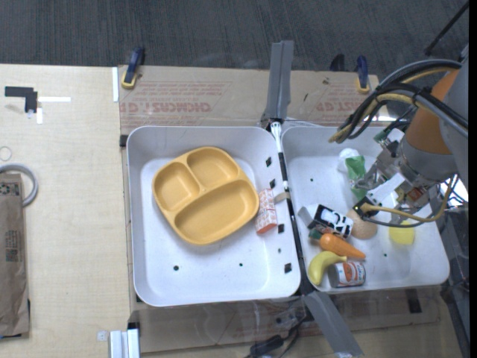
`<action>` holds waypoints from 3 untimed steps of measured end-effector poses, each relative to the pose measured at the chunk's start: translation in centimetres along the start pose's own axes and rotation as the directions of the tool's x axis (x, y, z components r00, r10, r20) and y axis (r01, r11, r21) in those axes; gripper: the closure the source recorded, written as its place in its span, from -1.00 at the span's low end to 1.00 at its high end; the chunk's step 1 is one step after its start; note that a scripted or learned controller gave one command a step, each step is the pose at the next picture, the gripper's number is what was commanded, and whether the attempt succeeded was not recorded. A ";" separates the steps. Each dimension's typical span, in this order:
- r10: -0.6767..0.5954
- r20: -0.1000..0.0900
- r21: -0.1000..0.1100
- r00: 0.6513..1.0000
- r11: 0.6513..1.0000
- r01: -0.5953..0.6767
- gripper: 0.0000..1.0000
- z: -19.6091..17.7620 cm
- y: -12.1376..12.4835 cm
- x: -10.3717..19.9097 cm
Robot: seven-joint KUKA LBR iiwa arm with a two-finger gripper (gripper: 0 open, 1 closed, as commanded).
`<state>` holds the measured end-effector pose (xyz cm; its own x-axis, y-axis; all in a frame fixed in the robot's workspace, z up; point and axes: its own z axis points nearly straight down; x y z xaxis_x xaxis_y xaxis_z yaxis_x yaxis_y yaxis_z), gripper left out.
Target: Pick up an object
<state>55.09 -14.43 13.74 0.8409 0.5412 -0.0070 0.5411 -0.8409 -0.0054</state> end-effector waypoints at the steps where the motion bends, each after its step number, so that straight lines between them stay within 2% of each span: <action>1: 0.056 -0.001 0.001 0.998 0.998 -0.056 -1.00 1.3 0.8 -8.8; 2: -0.403 -0.005 -0.012 0.915 0.915 0.403 -1.00 4.5 -0.4 -1.7; 3: -0.692 0.001 -0.004 0.722 0.722 0.692 -1.00 -3.3 4.2 -1.2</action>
<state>56.40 -18.63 17.04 0.2329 0.9725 -0.0021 0.9725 -0.2329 -0.0046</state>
